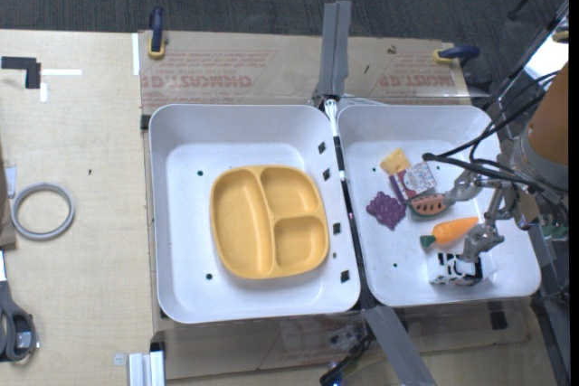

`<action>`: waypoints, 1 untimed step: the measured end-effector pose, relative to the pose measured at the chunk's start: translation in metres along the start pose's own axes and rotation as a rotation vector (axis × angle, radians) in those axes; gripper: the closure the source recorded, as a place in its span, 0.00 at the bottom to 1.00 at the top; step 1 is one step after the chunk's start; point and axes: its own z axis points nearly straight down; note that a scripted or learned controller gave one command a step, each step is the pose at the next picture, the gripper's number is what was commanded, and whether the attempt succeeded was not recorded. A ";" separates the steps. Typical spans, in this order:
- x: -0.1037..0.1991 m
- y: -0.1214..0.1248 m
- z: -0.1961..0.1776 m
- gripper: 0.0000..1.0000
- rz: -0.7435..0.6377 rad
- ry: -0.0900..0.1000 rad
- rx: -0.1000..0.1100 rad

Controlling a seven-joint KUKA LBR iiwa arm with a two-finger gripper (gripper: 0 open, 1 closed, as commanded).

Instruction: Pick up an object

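Note:
The right bin [507, 149] holds several small items: a yellow wedge [394, 162], a red-and-white packet [419, 178], purple grapes [387, 210], a watermelon slice [431, 205], an orange carrot [450, 231] and a black-and-white item [455, 269]. My gripper [472, 216] reaches in from the right, low over the bin's right half. It is open, with one metal finger [463, 189] beside the watermelon slice and the other [483, 240] just past the carrot's right end. The carrot's right tip lies between them, and nothing is gripped.
The left bin [172, 194] holds a yellow divided plate [270, 220]. Black cables [470, 160] trail from the arm across the right bin's far side. A grey tape ring [40, 211] and scissors [16, 330] lie on the bench to the left.

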 end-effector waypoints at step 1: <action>-0.025 0.006 0.091 0.00 0.258 0.001 0.000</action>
